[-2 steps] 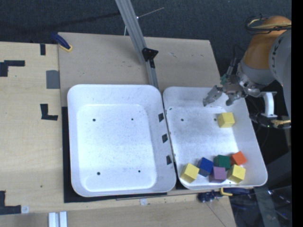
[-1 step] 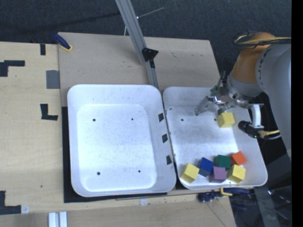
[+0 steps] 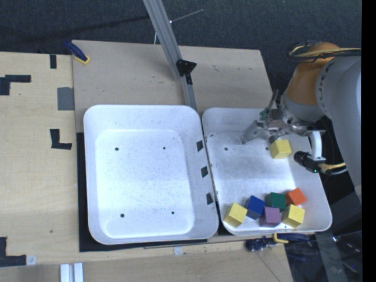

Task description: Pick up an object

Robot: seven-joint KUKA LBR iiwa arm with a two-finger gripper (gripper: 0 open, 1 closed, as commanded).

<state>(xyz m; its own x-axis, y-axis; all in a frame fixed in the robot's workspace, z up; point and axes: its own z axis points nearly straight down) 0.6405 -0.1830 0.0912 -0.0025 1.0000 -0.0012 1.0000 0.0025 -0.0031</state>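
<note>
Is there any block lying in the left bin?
No, the left bin holds no block; the coloured blocks, such as the blue block, lie in the right bin.

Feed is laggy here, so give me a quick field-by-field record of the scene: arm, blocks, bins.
arm: gripper over the upper part of the right bin
nearest block: yellow block just below the gripper; whether it is held cannot be told
block cluster: yellow, blue, green, purple, orange, yellow at the right bin's near edge
left bin: white, beside the right bin
</note>
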